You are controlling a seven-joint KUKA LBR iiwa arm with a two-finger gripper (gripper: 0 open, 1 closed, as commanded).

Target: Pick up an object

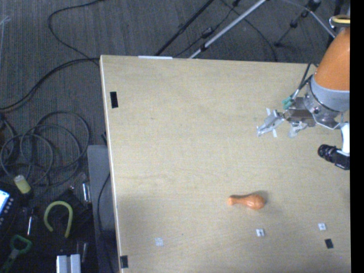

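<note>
- One orange object, shaped like a small pear or bulb with a narrow neck pointing left, lies on its side on the tan bench in the near part of the view, right of centre. Nothing touches it.
- Near it, toward the front right, a few small markers sit on the bench surface: two pale squares and a small dark tag. They are apart from the orange object.
- At the near left, off the bench, the floor holds a green U-shaped piece and coiled black cables on dark carpet.
- A small black mark sits on the bench close to its left edge, farther back.
- Farther back and to the right, the tool hangs above the bench, well apart from the orange object. Its pale fingers point left and appear spread, with nothing between them.
- Behind the tool, the arm comes in from the right, grey at the wrist with the orange band above it.
- Beyond the far edge of the bench, thin metal stand legs and another cable cross the carpet.
</note>
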